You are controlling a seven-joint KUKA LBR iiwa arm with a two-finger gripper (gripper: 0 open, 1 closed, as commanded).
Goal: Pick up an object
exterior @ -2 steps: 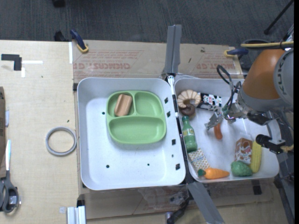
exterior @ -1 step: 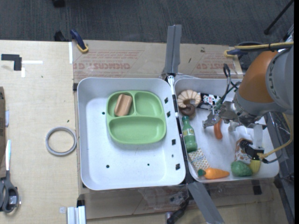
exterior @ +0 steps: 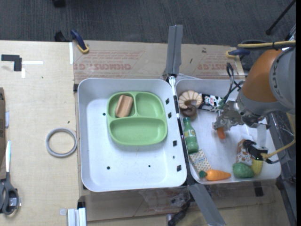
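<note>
Orange toy carrot (exterior: 217,175) lies at the near edge of the right bin (exterior: 209,142), beside a green vegetable (exterior: 243,170) and a corn cob (exterior: 257,165). Farther in, a green bottle (exterior: 190,134) rests along the bin's left wall. The pincer (exterior: 221,128) hangs over the bin's middle, closed on a small orange piece (exterior: 221,134). In the left bin (exterior: 94,140), a green divided plate (exterior: 138,118) holds a bread roll (exterior: 124,105). A tape ring (exterior: 61,141) lies on the table (exterior: 37,102).

Plate (exterior: 138,131) in left bin (exterior: 94,173)
</note>
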